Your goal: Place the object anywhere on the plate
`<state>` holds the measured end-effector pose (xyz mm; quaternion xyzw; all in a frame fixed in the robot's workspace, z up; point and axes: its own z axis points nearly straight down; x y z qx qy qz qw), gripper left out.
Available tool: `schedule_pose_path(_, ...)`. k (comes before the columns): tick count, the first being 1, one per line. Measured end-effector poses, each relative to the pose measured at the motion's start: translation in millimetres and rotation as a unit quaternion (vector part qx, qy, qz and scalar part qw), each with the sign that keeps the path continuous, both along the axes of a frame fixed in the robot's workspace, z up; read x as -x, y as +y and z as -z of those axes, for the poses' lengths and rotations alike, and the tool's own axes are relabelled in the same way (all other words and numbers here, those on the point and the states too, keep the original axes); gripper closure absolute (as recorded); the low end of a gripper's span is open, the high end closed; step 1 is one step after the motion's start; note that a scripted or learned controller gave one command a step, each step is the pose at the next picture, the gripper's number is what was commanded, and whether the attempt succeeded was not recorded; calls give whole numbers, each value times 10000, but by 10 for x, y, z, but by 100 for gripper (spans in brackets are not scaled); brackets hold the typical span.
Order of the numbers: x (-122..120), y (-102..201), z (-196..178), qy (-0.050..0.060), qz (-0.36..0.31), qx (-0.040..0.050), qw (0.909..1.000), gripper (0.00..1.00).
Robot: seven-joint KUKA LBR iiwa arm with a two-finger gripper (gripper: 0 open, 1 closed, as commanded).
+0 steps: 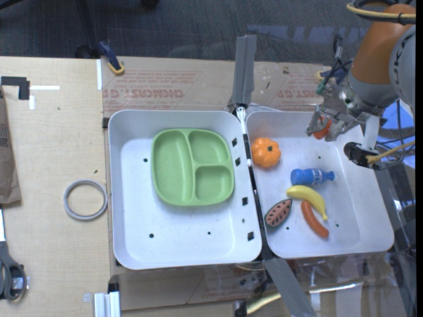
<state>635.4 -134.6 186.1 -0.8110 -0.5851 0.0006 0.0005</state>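
Dark carpet at top, pale wood surface (46,144) below with a cardboard sheet under two white bins. At the surface's left edge: one grey ring (86,199), flat, and one pair of scissors (12,279) near the bottom-left corner. Left bin (132,236) holds one green plate (193,166), smooth plastic, three compartments, sitting toward the bin's upper edge. Right bin (370,240) holds five loose items: one orange pumpkin (266,152), round and ribbed, by the bin's upper-left corner; one blue bottle (312,176) lying on its side mid-bin; one yellow banana (309,199), curved; one brown oval piece with a red face (278,212) near the bin's left wall; one red-orange sausage (314,218), touching the banana. End effector (322,127) hangs over the bin's upper-right area, fingers narrowly set around a small red-orange object (320,130), well apart from the plate, right of the pumpkin.
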Motion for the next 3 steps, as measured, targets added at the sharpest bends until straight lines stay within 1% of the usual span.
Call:
schedule_pose_path(1,-69,881,-50,5,72,2,10000,100)
schedule_pose_path(2,386,2073,-47,11,-912,4,9958,100)
schedule_pose_path(3,385,2067,-47,11,-909,4,9959,0)
